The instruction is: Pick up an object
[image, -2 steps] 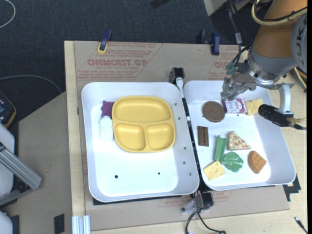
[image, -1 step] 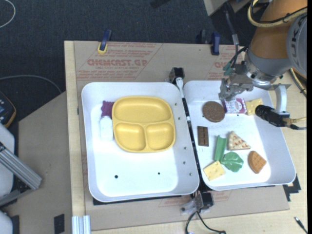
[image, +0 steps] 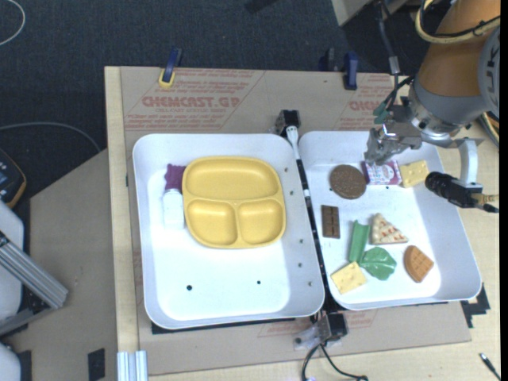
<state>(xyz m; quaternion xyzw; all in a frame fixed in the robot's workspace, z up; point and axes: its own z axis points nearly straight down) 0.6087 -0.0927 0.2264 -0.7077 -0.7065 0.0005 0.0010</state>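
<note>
Grey claw [image: 383, 151] above pink packet [image: 382, 173] in rt bin [image: 452, 236], open/closed state unclear.

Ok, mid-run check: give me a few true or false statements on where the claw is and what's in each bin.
1. The claw is over the right bin. True.
2. The yellow divided tray lies in the right bin. False: it lies in the left bin.
3. The round brown cookie sits in the right bin, left of the claw. True.
4. The pizza slice lies in the left bin. False: it is in the right bin, beside the green piece.
5. A purple item lies at the tray's left edge. True.
</note>
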